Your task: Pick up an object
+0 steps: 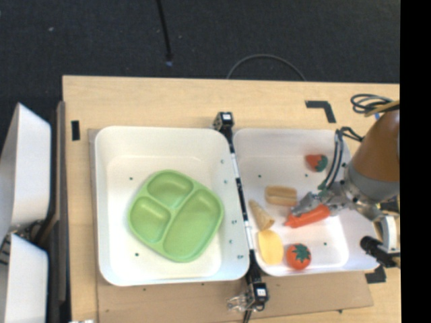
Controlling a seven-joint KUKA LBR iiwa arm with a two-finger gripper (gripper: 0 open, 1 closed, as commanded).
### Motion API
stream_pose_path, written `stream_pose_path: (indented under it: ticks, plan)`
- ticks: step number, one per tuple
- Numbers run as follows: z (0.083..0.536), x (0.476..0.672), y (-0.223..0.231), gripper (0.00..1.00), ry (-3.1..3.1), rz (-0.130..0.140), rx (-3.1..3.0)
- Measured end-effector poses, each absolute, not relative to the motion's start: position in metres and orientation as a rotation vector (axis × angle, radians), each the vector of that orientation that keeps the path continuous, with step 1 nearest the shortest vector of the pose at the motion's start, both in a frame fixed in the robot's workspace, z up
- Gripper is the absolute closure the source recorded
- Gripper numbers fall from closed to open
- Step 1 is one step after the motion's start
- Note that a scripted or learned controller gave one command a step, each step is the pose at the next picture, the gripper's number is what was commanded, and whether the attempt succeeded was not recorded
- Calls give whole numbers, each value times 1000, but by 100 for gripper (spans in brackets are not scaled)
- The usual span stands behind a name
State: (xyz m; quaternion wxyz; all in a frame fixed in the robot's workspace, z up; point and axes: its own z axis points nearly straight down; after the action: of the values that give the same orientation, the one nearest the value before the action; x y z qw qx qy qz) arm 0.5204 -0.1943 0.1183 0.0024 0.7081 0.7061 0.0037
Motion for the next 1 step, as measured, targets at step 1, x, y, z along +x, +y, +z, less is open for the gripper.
stream_pose_path:
  ticks: [1]
  plan:
    - [132, 523, -195, 100, 2205, 17, 2215]
